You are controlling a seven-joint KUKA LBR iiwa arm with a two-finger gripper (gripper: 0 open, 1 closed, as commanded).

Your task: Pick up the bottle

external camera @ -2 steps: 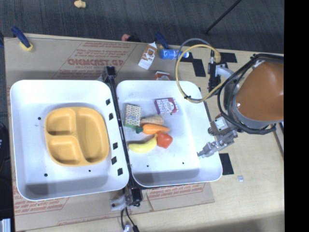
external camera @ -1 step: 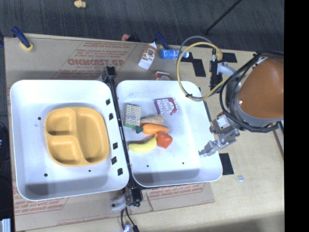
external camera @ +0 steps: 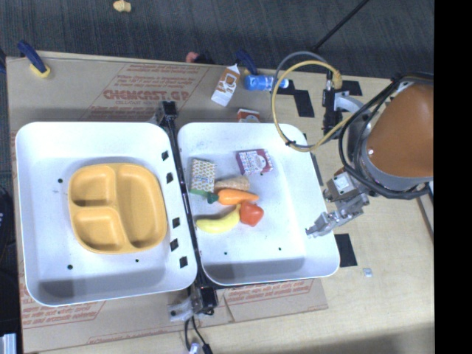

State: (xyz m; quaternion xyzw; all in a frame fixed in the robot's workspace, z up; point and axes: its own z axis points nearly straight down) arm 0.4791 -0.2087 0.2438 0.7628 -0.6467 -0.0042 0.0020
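Observation:
The right bin (external camera: pixel 287 264) holds a small heap of items. Among them are a purple-and-white packet (external camera: pixel 254 161), a tan checkered block (external camera: pixel 203 175), an orange carrot (external camera: pixel 237 196), a red round piece (external camera: pixel 251 214) and a yellow banana (external camera: pixel 219 223). I cannot pick out which of them is the bottle. My gripper (external camera: pixel 321 226) hangs over the right rim of this bin, right of the heap and apart from every item. Nothing shows in it. The grey arm with its orange band (external camera: pixel 402 135) rises behind it on the right.
The left bin (external camera: pixel 37 271) carries a yellow divided plate (external camera: pixel 116 205). A black divider with clips (external camera: pixel 179 198) runs between the bins. Behind the right bin lie a blue clamp (external camera: pixel 258 82), paper tags (external camera: pixel 226 87) and a looping yellow-grey cable (external camera: pixel 284 102).

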